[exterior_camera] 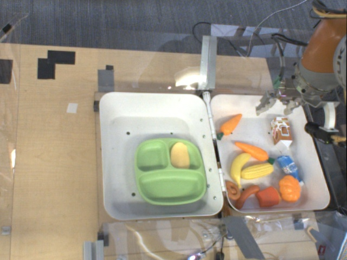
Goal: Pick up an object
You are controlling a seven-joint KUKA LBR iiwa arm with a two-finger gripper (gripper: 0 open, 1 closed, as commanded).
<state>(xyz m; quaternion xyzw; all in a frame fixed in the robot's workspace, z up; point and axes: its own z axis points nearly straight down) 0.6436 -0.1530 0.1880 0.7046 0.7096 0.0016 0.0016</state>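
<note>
Right bin [321, 191]: open fingers [264, 103] above toy food

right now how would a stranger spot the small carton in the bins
Look in the right bin, at its far right side just below the claw. The carton stands there apart from the toy food: the only boxy piece, white and brown with a peaked top.

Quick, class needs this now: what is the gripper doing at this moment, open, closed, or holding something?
Gripper: open, fingers spread, holding nothing; it hovers over the far end of the right bin, just above the small carton.
</note>
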